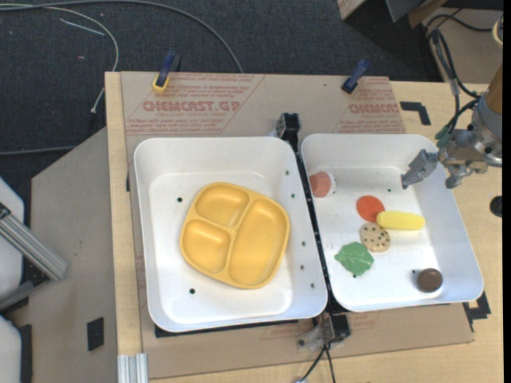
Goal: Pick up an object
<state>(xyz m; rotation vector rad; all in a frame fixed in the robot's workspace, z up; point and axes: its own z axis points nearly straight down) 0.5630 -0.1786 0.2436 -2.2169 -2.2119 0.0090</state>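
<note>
Looking down on two white bins sitting side by side on the desk [120,214]. Left bin [160,294] holding a yellow divided plate [235,234], three compartments, nothing lying in them.

Right bin [455,214] holding the loose items:
- pinkish-orange round piece [320,184], sitting near the left wall, toward the back
- orange-red disc [370,207], mid-bin
- yellow banana-shaped piece [401,221], lying lengthwise just right of the disc, touching or nearly touching it
- speckled tan cookie [374,237], just below the disc and the banana piece
- green leafy piece [354,258], lying just below-left of the cookie, edges close or touching
- dark brown round piece [429,279], sitting alone near the front right corner, apart from the rest

Gripper [436,171] hanging over the back right part of the right bin, arm coming in from the right. Fingers spread apart, gripping nothing. One fingertip [417,168] pointing down-left toward the bin floor, well apart from every item. Nearest items being the banana piece and the disc, both lying below-left of the fingers, untouched.

Two blue clamps [165,70] pinning cardboard at the back edge of the desk. Cables [96,22] trailing across dark carpet [239,14] behind.
</note>
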